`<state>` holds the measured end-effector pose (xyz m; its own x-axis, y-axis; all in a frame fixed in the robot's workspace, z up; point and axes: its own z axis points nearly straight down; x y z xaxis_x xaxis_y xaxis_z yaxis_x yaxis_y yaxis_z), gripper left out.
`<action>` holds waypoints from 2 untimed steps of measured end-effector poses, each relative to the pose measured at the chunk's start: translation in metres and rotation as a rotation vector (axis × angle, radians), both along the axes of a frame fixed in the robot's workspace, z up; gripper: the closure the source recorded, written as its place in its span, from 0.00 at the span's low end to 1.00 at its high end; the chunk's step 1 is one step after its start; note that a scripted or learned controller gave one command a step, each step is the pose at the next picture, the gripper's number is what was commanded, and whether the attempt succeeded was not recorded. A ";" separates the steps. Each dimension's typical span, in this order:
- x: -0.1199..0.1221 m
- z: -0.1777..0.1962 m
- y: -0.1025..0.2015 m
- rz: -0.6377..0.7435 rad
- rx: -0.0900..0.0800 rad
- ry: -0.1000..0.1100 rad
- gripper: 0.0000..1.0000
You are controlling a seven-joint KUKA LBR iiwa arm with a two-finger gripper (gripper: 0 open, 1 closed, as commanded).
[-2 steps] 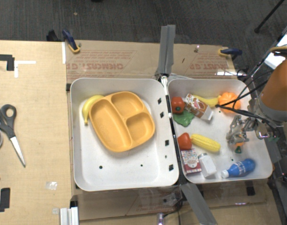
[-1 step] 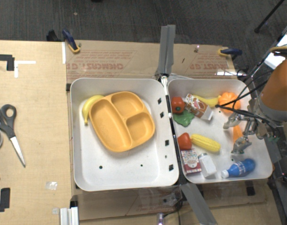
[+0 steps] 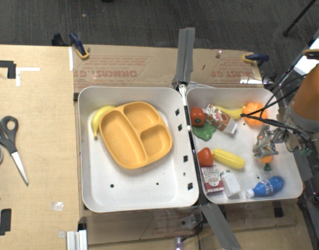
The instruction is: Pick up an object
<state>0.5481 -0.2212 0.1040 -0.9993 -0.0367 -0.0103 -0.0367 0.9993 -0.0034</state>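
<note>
My gripper (image 3: 264,149) hangs over the right side of the right bin (image 3: 292,191), just above a small orange piece (image 3: 267,160) on the bin floor. Whether it touches that piece is unclear. Left of it lie a yellow corn cob (image 3: 228,159) and a red pepper (image 3: 204,155). At the bin's back are an orange fruit (image 3: 253,112), a yellow banana (image 3: 233,111), a printed packet (image 3: 220,117), a red tomato (image 3: 198,117) and a green leaf (image 3: 204,133). Along the front lie a red-and-white carton (image 3: 212,180), a white bottle (image 3: 231,184) and a blue bottle (image 3: 266,187).
The left bin (image 3: 128,191) holds a yellow divided plate (image 3: 136,134) with a banana (image 3: 98,120) tucked at its left edge. Black cables (image 3: 273,108) cross the right bin's back right corner. Scissors (image 3: 11,145) lie on the bench far left.
</note>
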 end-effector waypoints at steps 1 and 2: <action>0.000 0.000 0.000 0.000 0.000 0.000 0.00; 0.002 0.010 0.000 0.001 -0.002 -0.005 1.00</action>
<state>0.5500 -0.2212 0.1143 -0.9992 -0.0379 -0.0155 -0.0378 0.9993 -0.0056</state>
